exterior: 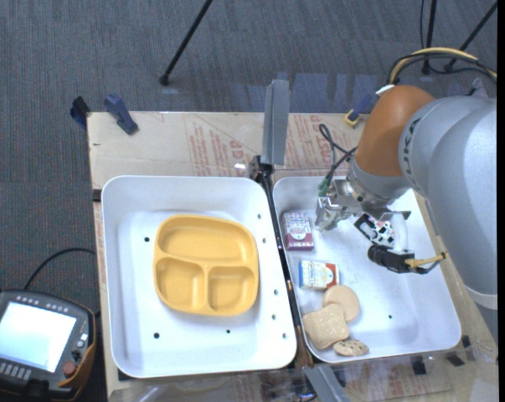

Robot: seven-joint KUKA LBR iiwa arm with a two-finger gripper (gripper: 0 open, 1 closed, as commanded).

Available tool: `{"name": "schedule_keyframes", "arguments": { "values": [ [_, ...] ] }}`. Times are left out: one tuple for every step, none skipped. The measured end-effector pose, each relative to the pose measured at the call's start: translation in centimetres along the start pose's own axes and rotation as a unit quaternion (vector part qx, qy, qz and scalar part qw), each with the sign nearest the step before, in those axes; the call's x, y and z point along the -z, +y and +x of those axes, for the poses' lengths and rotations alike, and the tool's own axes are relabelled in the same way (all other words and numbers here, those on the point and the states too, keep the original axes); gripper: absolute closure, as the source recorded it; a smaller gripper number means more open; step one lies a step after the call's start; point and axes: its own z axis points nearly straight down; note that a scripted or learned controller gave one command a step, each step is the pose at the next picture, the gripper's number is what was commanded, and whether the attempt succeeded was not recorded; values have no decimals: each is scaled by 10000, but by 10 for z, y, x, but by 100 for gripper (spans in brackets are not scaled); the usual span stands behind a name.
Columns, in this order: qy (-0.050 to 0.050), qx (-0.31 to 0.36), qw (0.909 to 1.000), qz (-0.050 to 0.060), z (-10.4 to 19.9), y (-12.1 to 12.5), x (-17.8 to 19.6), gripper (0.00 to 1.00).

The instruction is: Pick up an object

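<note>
1. Pincer (326,214): sits low over the far-left part of the right bin (419,337). Its tip is small and tangled with cables, so I can't tell whether it is spread or pressed together
2. Arm (457,182) comes in from the right. Its grey body and orange band (393,132) cover the bin's far-right corner and right wall, so whatever lies under there is hidden
3. Candidates to pick, all in the right bin along its left side:
   - red packet (298,230), lying flat just left of the pincer. Touching or apart: can't tell
   - yellow carton (318,273), just nearer the camera than the packet, print too small to read
   - round biscuit (343,300), overlapping the toast-shaped piece (326,328) at the near edge
   - chip cookie (350,347), at the near wall, touching the toast-shaped piece
4. Left bin (126,216) holds a yellow divided plate (206,262) with three compartments, sitting flat about mid-bin, well apart from the pincer
5. A grey post (276,128) stands at the far end of the seam between the bins, close behind the pincer's side
6. Worktop (177,145): bare printed board behind the bins, blue clamp (120,113) at its far-left corner
7. Pendant (34,342) with a lit screen at bottom left, cut off by the frame edge; tripod leg (189,32) on the carpet beyond
</note>
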Motion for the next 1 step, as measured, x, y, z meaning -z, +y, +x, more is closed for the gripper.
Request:
{"name": "schedule_keyframes", "arguments": {
  "values": [
    [-13, -54, 10000, 15, -53, -85, 0, 100]
  ]
}}
